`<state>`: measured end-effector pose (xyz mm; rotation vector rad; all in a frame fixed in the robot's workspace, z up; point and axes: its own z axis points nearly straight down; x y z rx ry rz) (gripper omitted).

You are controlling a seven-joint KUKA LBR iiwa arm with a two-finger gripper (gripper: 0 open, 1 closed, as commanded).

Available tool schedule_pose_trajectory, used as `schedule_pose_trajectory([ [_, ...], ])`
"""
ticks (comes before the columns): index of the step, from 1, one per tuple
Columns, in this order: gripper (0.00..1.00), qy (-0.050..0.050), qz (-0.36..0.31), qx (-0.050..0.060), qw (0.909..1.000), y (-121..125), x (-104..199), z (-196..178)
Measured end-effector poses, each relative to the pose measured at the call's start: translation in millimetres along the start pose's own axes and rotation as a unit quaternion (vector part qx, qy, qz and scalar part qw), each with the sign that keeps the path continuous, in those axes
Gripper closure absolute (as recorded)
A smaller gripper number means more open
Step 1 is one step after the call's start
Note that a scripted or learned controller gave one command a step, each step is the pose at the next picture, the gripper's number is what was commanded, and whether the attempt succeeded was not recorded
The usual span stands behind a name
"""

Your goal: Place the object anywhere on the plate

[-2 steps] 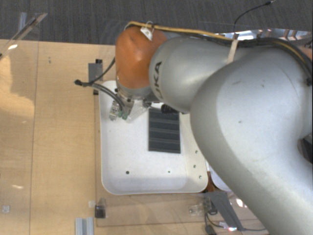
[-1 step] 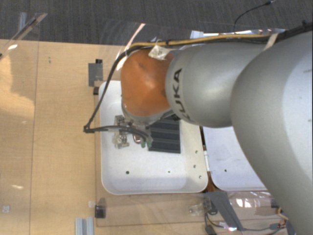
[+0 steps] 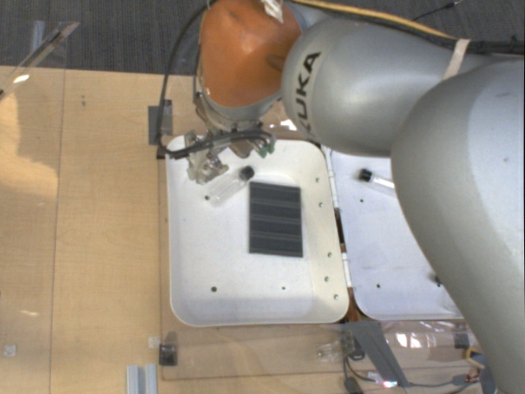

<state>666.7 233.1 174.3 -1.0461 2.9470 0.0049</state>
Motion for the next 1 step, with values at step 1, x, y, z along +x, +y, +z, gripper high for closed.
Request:
schedule_pose_trajectory([
  [1,1.0,-0.001,-0.057,0.0,0.9984,1.2,10.4,81.4],
])
